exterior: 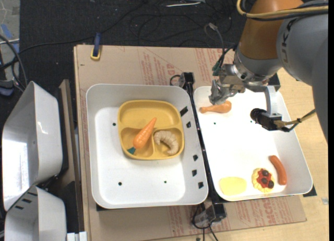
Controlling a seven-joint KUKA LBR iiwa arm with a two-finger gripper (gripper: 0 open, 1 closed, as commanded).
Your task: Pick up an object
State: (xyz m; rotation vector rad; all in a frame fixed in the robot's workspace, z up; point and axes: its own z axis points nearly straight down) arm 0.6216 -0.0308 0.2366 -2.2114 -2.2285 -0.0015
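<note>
A: Notes, left bin (104, 182) first. A yellow divided plate (136, 115) sits in it, holding a toy carrot (144, 133) and a pale shrimp (167, 142). Both are well apart from the arm, so not the target on this try, I judge.

B: Right bin (245, 156)?

A: An orange drumstick-shaped piece (216, 108) lies near the bin's top left corner, close to the wall beside the divider. The pincer (221, 93) hangs directly over its thicker right end, touching or just above; I cannot tell which.

B: Jaw state?

A: Cannot tell. The wrist body hides the tips from this angle. Nothing is visibly clamped between them.

B: Risks?

A: Three. The piece is rounded and tapered, so a close on the thick end may squeeze it out sideways. The tips sit toward one end, not the middle, so it may pivot and drop on lift. And the bin wall is near, so a tip could catch it.

B: Other items?

A: Near the bottom edge: a yellow disc (232, 185), a small pizza piece (262, 178), a sausage (278, 169). All well apart from the pincer.
</note>
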